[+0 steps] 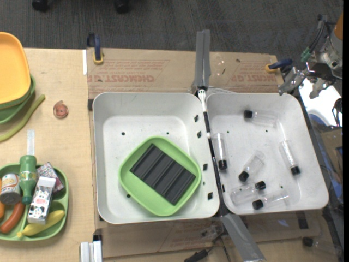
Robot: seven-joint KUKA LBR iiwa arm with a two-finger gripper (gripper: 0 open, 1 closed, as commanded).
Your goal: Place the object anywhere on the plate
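Green is the plate point(160, 176) you must reach; it lies in the left bin point(109, 113) with a dark ribbed insert. Clear vials point(220, 152) with black caps lie scattered in the right bin point(305, 190). Your gripper point(305, 78) hangs beyond that bin's far right corner; whether it is clenched, I cannot tell. No vial is picked yet, I judge: next descend over one.

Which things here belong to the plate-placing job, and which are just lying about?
Job:
- vials in the right bin
- green plate in the left bin
- gripper, at the right bin's far corner

Lying about:
- toy food tray
- yellow dish
- clamps
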